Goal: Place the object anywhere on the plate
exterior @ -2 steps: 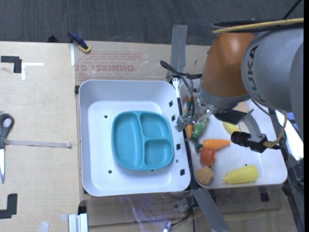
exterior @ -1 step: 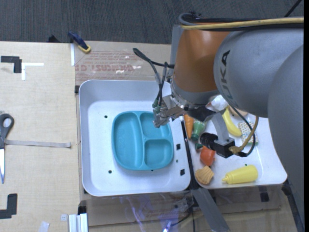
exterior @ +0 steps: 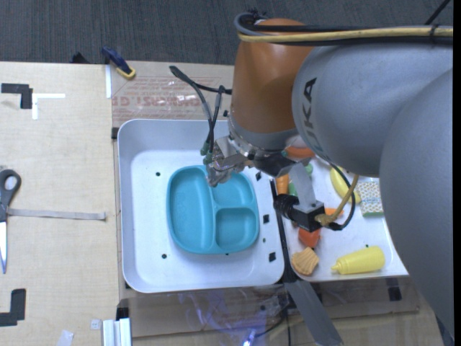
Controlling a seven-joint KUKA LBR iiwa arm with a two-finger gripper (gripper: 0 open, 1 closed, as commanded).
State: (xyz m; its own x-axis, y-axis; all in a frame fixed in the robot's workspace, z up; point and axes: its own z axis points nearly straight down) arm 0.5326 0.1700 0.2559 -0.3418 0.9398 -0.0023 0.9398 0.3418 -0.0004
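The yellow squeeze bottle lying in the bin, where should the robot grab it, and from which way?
The yellow squeeze bottle lies on its side in the right bin, nozzle pointing right. Best guess: come straight down from above and pinch across the wide middle of its body, fingers on the two long sides. The narrow nozzle end would probably slip. The pastry-like piece to its left leaves room.

The arm [exterior: 346,99] covers the upper part of the right bin [exterior: 397,264] and runs off the frame's right edge. A pair of scissors [exterior: 6,193] at the left edge is cut off. At the plate's [exterior: 189,215] upper right rim, the gripper [exterior: 216,173] tip is too small to read.
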